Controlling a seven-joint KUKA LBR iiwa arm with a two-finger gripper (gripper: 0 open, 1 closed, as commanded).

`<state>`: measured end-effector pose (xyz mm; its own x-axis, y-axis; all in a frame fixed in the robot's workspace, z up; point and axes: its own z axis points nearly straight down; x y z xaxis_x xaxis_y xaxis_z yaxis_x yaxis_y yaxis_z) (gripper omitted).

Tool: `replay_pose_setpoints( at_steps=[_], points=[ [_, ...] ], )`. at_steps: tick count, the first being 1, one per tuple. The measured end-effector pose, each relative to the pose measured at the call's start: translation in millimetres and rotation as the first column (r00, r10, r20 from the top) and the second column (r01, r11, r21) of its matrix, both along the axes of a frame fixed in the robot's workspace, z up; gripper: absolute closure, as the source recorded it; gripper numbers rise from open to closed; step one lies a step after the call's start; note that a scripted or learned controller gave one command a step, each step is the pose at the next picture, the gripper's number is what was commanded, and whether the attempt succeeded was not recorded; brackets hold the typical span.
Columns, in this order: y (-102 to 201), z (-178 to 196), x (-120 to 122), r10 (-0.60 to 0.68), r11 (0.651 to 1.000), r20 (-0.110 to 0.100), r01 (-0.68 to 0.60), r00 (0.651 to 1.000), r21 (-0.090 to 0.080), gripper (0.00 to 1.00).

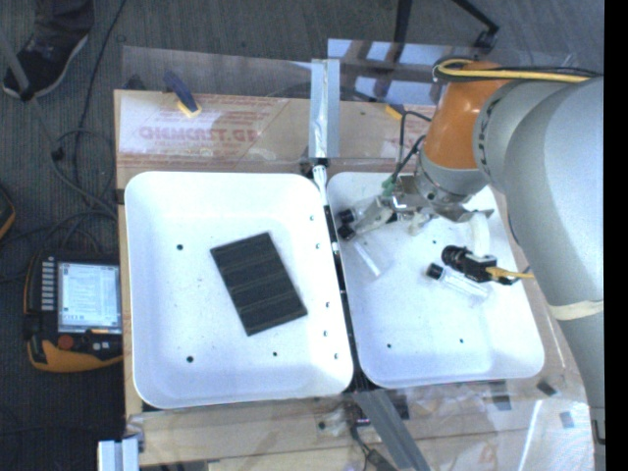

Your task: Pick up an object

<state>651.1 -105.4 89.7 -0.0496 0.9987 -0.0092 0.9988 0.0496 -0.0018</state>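
In the right bin (510,361), claw (368,219) low, black slab (258,283) left

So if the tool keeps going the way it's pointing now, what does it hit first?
The tool points left and slightly down in the right bin. Going straight on, it would likely meet the small black piece by that bin's left wall first, though depth is unclear.
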Motion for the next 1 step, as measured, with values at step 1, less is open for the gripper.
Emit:
replay_pose_setpoints(
  at_steps=[1],
  points=[
    [-0.2, 10.9, 0.8, 0.000, 1.000, 0.002, 0.000, 1.000, 0.000, 1.00]
  ],
)
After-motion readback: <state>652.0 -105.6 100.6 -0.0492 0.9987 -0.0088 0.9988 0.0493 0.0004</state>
